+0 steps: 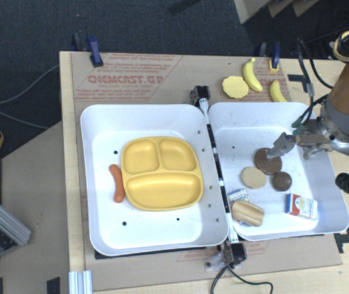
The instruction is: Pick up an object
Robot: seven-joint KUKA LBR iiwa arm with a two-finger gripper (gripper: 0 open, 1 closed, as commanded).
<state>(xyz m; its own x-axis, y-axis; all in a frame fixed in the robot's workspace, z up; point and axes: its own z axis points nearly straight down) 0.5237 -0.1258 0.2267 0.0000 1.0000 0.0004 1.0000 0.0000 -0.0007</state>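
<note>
A brown worktop (131, 78) carries two white bins. In the right bin (242, 124), the gripper (296, 144) hovers, jaws wide apart, just above-right of a brown disc (266, 162).

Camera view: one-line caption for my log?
Gripper over brown discs in right bin; yellow tray and sausage in left bin.

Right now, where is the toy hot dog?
The toy hot dog lies in the left bin, along the left edge of the yellow divided plate.
</note>
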